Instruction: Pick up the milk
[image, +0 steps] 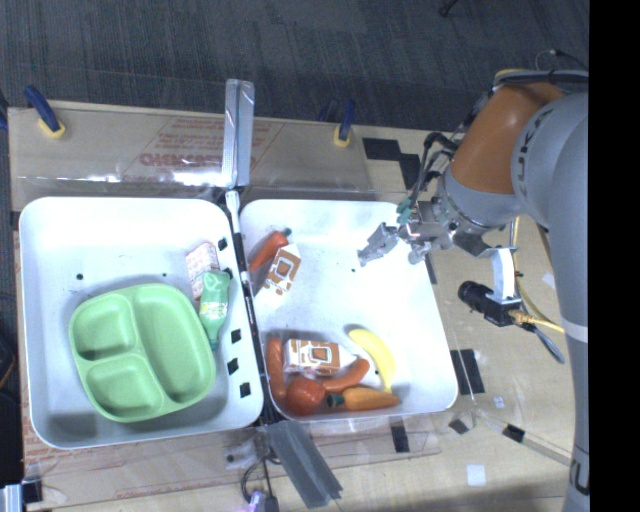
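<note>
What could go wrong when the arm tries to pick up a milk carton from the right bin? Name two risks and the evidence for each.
1. The lower milk carton lies packed among the carrots, the tomato and the banana, so the gripper may catch a neighbour instead.
2. The upper milk carton sits close to the right bin's left wall beside another carrot, leaving little room to close cleanly.

Two shallow white bins sit side by side on a wooden counter (480, 400). The left bin (50, 230) holds a green divided plate (140, 350) at lower left and a green bottle (214, 303) beside it. The right bin (420, 330) holds a banana (372, 352), a tomato (304, 396) and carrots (365, 400) along its lower edge.
</note>
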